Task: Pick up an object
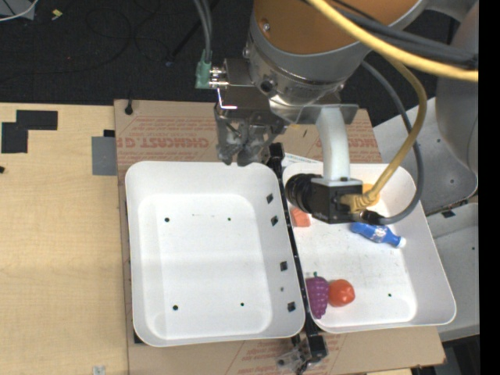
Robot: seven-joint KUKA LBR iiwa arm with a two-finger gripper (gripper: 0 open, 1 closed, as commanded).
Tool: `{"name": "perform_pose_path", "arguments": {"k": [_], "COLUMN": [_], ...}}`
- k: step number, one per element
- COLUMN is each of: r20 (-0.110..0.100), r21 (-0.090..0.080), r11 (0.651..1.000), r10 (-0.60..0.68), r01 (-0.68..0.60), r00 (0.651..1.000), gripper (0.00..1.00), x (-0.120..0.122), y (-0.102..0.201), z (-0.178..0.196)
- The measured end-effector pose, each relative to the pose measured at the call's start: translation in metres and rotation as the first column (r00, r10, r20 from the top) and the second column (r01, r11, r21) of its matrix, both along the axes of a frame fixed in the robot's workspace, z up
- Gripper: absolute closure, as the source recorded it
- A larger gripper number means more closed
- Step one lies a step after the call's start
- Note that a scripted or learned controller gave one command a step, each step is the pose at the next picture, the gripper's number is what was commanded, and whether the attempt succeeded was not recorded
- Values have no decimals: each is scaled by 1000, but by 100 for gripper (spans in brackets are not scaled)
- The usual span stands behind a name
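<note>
I hover the hand (244, 148) above the left bin's (148, 209) far rim; finger state indeterminable. Candidates stay loose in the right bin (437, 287): purple grapes (317, 294), red tomato (341, 292), blue piece (375, 233).

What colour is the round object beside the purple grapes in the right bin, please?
Red-orange, like a small tomato, seen in the camera view.

A single fixed camera looks down at a slant from above the pale wooden worktop (55, 233), near enough that the two shallow white plastic bins (148, 209) span most of the frame, with the grey arm's orange-banded wrist (328, 14) looming close at top.
</note>
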State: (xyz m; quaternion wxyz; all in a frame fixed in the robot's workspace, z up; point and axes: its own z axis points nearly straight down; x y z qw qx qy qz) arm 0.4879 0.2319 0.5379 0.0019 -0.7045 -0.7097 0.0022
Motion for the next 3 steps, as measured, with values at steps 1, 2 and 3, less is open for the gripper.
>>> {"name": "perform_pose_path", "arguments": {"k": [1, 2, 3], "r20": [1, 2, 0], "r21": [-2, -2, -1], "r11": [1000, 1000, 1000], "r10": [-11, -10, -3], "r01": [11, 10, 3], "r00": [1000, 1000, 1000], "gripper": [100, 100, 100], "x": [11, 31, -14], "y": [-53, -104, -64], "z": [0, -1, 0]}}
